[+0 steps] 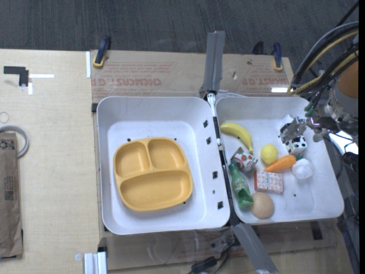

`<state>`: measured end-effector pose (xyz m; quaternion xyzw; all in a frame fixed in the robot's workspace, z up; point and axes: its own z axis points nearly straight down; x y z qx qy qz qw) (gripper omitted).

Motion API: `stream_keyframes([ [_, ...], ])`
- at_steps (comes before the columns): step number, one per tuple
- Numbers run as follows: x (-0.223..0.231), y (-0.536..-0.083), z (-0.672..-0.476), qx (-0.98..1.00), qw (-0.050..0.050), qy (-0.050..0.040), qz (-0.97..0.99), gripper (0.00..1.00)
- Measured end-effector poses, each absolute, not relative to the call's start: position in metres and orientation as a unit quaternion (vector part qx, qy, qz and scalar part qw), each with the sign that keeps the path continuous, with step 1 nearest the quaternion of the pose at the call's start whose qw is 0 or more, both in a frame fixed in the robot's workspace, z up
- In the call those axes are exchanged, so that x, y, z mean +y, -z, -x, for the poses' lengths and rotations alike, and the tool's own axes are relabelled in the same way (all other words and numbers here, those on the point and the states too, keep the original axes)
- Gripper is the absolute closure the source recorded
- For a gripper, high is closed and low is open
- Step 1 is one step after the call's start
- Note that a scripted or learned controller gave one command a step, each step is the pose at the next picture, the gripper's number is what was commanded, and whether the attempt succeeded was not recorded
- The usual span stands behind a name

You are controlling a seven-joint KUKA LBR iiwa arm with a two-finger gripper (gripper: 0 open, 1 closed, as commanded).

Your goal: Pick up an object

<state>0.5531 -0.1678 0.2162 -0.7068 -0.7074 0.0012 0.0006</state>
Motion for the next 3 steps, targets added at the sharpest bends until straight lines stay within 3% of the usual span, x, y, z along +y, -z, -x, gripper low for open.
stream_keyframes([
  [1,-0.124,-0.16,-0.555,-0.791,0.0,-0.0009,0.612,0.0],
  [2,-0.122,-0.148,-0.556,-0.796,0.0,-0.0007,0.605,0.0],
  [3,-0.114,-0.092,-0.583,-0.821,-0.002,-0.001,0.571,0.0],
])
